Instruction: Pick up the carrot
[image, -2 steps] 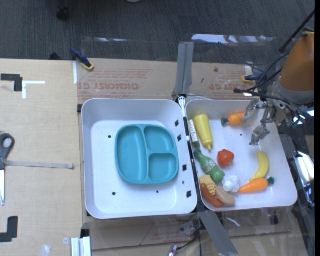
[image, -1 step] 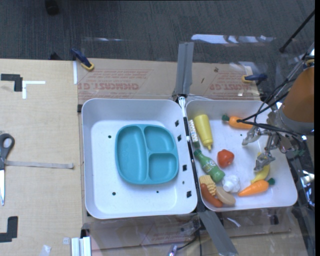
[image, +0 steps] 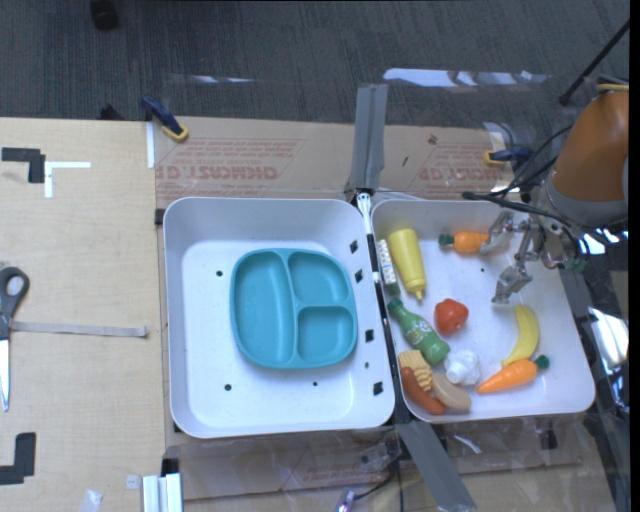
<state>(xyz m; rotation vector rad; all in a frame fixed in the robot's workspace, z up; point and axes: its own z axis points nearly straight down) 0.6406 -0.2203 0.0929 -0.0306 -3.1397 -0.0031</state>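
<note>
Pincer (image: 512, 272) open, holding nothing, in right bin (image: 575, 330) with bare floor around; carrot (image: 512, 375) near bin's front edge, beside banana (image: 523, 333).

A teal tray (image: 295, 308) with three compartments lies in the left bin (image: 190, 330). In the right bin (image: 570, 390), a yellow bottle (image: 407, 262) stands beside the divider, a green bottle (image: 419, 333) below it, a tomato (image: 451, 316) just right. A banana (image: 522, 334), garlic (image: 462, 367) and hot dog (image: 432, 390) lie nearby. Scissors (image: 8, 320) rest on the bench.
</note>
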